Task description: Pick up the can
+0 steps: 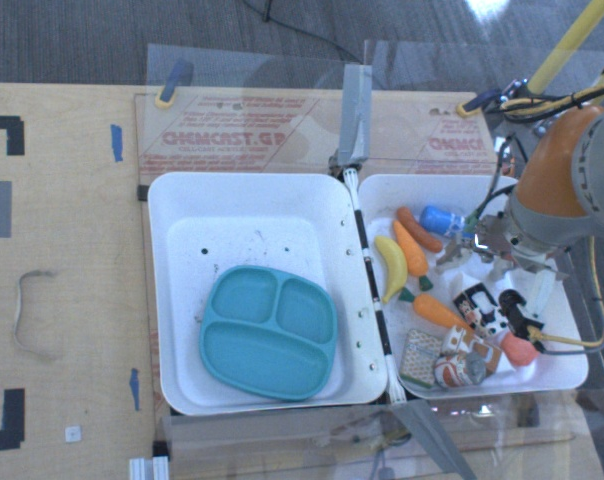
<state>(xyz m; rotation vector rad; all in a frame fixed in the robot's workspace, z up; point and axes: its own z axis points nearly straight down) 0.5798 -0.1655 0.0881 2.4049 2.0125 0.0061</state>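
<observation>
The blue can [441, 217] lay sideways beside carrots; light, rigid, slippery, best gripped across its body. Pincer [482, 248] state unclear.

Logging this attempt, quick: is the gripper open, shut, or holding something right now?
Gripper: cannot be told. It hangs over the right bin, near the blue can; nothing is seen held.

A teal divided tray [270, 332] lies in the left white bin [172, 268], lower centre of the frame. In the right bin [572, 368], a yellow banana [391, 267] sits by the divider, with orange carrots [411, 246] just beside it
</observation>
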